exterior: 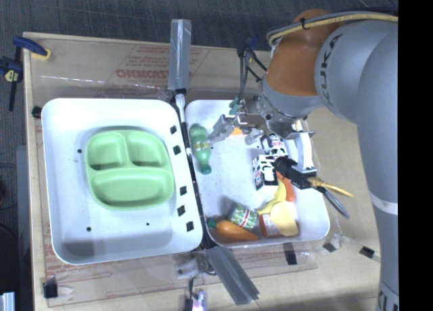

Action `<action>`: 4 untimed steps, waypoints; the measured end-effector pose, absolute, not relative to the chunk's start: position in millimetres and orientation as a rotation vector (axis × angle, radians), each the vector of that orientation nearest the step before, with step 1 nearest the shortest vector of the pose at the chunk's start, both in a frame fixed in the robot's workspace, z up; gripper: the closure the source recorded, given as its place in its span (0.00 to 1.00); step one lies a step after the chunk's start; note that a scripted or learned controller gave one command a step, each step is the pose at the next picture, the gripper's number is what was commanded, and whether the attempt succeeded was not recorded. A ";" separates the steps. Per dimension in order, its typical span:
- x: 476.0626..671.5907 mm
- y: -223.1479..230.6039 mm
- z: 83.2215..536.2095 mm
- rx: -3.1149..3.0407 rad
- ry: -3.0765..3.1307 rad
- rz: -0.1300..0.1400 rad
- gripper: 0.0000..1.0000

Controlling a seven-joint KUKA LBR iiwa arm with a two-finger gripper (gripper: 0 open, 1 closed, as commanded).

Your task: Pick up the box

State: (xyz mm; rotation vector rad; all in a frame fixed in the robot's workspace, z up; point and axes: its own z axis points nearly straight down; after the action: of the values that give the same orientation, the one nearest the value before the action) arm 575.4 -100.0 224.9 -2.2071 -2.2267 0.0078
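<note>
The approach step is judged in hand: the two-finger gripper (233, 126), seemingly released and grasping nothing, is hung over the right white bin (223, 110), so a descent onto the black-and-white patterned box (265, 168) nearby is called for.

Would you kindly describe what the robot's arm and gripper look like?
The arm is bulky, rounded and grey, with an orange band above the wrist and dark KUKA lettering. Thin cables loop over the band. The gripper is a small metallic assembly.
</note>
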 end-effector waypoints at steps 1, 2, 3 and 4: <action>574.1 -121.8 89.7 -2.057 -2.379 0.014 0.00; 631.7 -165.0 89.3 -2.158 -2.278 0.006 0.00; 632.0 -164.3 96.6 -2.149 -2.280 0.009 1.00; 623.9 -131.1 151.2 -2.357 -2.071 0.006 1.00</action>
State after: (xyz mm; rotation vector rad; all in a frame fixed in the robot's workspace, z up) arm 623.9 -131.1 151.2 -2.3571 -2.0713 0.0055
